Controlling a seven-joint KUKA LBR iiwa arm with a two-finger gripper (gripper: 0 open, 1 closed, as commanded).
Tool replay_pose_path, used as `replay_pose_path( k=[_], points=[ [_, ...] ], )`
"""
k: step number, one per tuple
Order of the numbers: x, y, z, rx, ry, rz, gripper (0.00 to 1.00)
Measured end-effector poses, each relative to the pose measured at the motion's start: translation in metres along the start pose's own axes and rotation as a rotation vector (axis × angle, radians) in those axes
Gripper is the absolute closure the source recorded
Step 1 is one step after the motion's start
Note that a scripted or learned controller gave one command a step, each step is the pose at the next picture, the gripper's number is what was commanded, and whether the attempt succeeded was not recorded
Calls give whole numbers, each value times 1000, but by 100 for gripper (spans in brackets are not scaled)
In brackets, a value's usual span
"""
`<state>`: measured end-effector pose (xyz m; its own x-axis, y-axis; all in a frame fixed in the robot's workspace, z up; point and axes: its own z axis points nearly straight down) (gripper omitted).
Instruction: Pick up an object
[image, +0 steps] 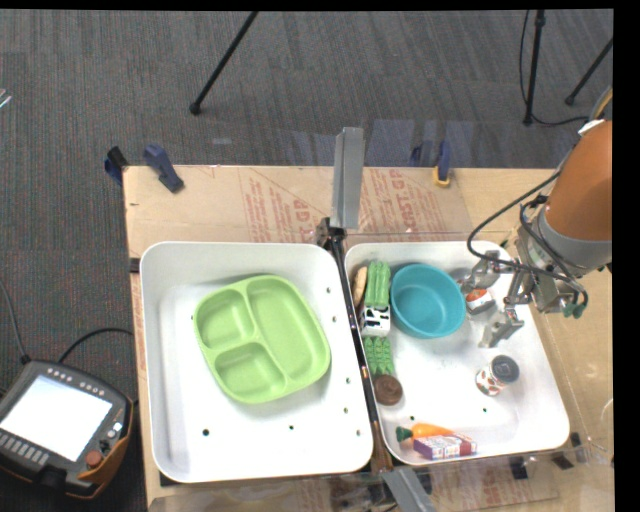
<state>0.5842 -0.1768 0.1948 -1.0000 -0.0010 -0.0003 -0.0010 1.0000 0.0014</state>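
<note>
My gripper (493, 298) hangs over the upper right part of the right bin (540, 400), open, its two grey fingers spread apart. A small red-and-white object (479, 298) lies on the bin floor close to the fingers, and nothing is held between them. A teal bowl (427, 300) sits just left of the gripper. A small round can (497, 374) stands below it. A carrot (432, 430) and a pink-and-purple box (443, 446) lie at the bin's front edge.
Along the right bin's left wall lie a green ridged strip (377, 285), a black-and-white block (375, 319), a second green piece (378, 352) and a brown disc (387, 390). The left bin (170, 300) holds a green divided plate (262, 337).
</note>
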Motion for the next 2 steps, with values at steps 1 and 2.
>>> replay_pose_path(
  k=[1,2],
  points=[
    [-56,36,98,1,0,-30,0],
    [-60,73,103,13,3,-7,0]
  ],
)
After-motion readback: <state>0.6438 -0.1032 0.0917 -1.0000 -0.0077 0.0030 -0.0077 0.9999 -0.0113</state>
